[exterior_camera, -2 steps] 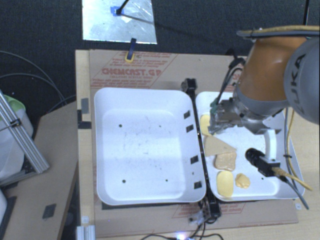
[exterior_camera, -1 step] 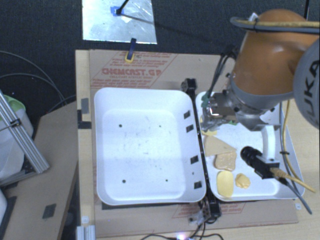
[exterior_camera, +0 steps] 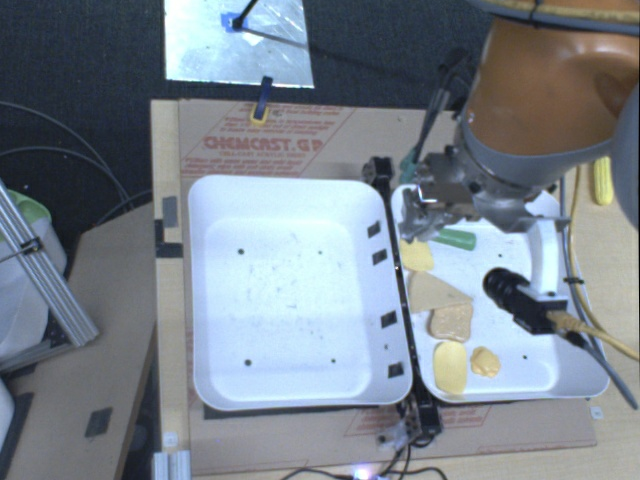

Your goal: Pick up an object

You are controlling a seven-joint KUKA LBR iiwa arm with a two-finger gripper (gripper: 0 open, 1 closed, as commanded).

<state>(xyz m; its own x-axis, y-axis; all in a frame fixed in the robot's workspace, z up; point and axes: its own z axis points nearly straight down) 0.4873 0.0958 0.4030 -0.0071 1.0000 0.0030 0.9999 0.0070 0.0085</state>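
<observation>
Two white bins (exterior_camera: 290, 193), with five yellowish food pieces (exterior_camera: 451, 321) (all in one).

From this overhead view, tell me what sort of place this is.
Likely a robotics lab grasping bench: two white bins side by side on a cardboard sheet, a grey-and-orange arm over the right one, and loose cables around.

Both bins look like smooth white plastic with a soft sheen, the left bin (exterior_camera: 285, 288) speckled with fine grit. Under them lies matt brown printed cardboard (exterior_camera: 265, 140). At 12 o'clock a crinkled foil-like sheet (exterior_camera: 238, 26) glints. The arm's orange band (exterior_camera: 550, 68) is glossy; the end effector (exterior_camera: 425, 218) looks like bare metal.
</observation>
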